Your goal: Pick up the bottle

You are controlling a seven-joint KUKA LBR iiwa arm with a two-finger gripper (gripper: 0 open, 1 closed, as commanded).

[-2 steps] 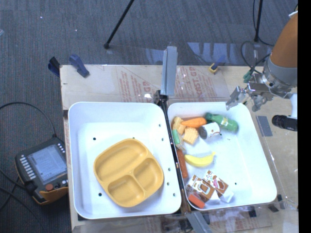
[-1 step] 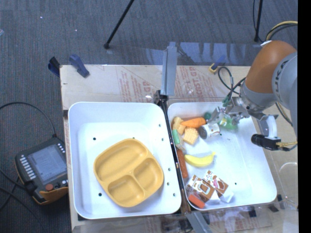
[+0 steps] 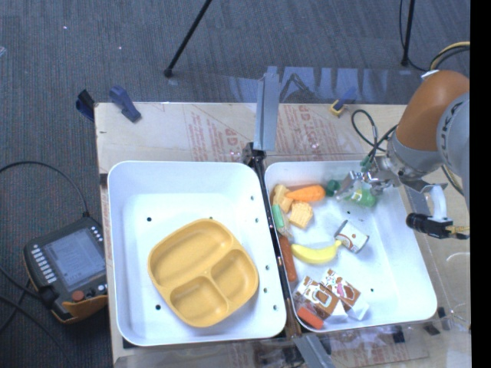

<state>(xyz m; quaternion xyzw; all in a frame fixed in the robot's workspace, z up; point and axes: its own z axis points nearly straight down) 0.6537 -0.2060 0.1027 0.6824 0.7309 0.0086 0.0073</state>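
Dark grey carpet under a cardboard-topped bench bearing two white bins. The gripper sits low over the back of the right bin, fingers closed around a green bottle lying on its side. Left of gripper: carrot, cracker. Below it: small carton, banana. Far left, a yellow divided plate in the left bin.

Both bins were plain white, the left bin holding a mustard-yellow divided plate and the right bin a jumble of colours. In it lay a yellow banana, an orange carrot, a pale green bottle and a brown-and-white patterned carton. The arm was grey with an orange band.
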